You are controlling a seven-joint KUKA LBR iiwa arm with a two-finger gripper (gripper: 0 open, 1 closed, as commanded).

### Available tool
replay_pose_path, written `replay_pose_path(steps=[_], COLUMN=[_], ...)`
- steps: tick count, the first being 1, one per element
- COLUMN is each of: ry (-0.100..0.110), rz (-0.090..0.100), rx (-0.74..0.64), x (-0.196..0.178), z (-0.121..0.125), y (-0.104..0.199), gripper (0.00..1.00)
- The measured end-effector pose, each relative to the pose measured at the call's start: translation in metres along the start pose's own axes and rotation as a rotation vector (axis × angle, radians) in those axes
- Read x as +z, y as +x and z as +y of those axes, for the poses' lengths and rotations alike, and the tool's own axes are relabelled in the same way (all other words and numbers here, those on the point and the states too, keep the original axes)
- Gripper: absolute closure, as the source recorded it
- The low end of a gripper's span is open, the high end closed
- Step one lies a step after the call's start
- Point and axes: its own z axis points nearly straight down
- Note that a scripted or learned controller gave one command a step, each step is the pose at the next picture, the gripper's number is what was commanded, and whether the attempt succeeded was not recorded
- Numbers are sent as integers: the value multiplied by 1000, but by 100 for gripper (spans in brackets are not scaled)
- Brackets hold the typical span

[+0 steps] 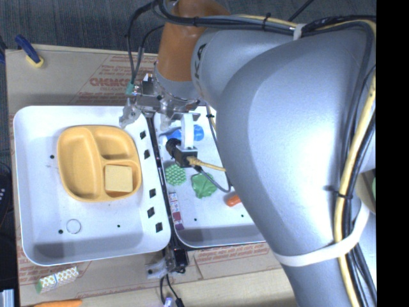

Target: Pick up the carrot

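The big grey arm [287, 139] covers nearly all the right half of the bench, so much of the right bin [204, 228] is hidden under it. The carrot [232, 201] lies in this right bin. I see of it just a small orange end that comes out from under the edge of the arm; the rest is covered, and how long it is I cannot say. Just beside it, toward the left, lies a green leafy piece [203, 185], and next to that a green knobbly piece [175, 173], close to the wall between the two bins. A blue thing [193, 133] is farther back in the same bin, partly covered by parts of the robot, so I cannot make out its shape.

The gripper [148, 107] hangs below the orange band [182, 40], over the far end of the wall where both bins meet, well apart from the carrot. It is a tangle of metal and cables, and I cannot tell whether it is wide or narrow. I see nothing held in it.

In the left bin [38, 222] rests a yellow divided plate [83, 152], in full view, with a pale yellow block [119, 178] in its smaller compartment. Under both bins is brown cardboard [96, 75] with red print that is too blurred to read.
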Motion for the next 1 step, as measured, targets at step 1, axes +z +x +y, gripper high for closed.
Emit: replay_pose_path(steps=[1], ry=[3], rz=[1], rx=[-317], x=[0], z=[7], y=[-52], gripper=[0])
